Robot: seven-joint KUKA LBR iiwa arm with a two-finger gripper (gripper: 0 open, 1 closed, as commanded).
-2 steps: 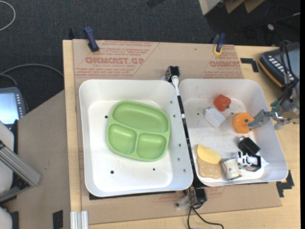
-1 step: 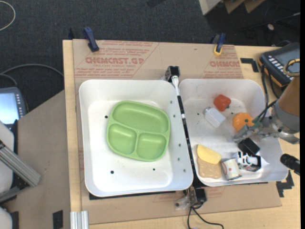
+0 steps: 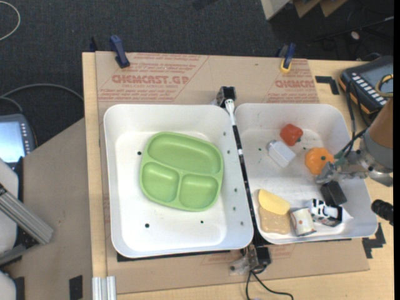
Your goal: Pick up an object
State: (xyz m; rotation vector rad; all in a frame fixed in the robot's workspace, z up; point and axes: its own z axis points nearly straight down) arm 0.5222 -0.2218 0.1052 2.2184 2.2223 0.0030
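Looking at the ball first, orange and round, sitting just up and left of the gripper, very near it and maybe touching. Not being held, going by this view. Not being able to tell if the gripper is wide or narrow, since its dark parts are blurring together.

Hanging low in the right bin, near its right wall. Looking like the reaching step of the pick, with nothing lifted yet.

Seeing a black and white toy just below the gripper. Seeing a little cup next to that toy, further left. Seeing a yellow wedge down and left of the gripper, well apart. Seeing a white block and a red thing up and left, past the ball. Seeing a green plate far to the left, in the left bin.

Guessing at the next move: getting right over one thing, either the ball or the toy, going down around it, squeezing, then lifting straight up. Needing care with the ball, since being round it may be rolling away at a bump.
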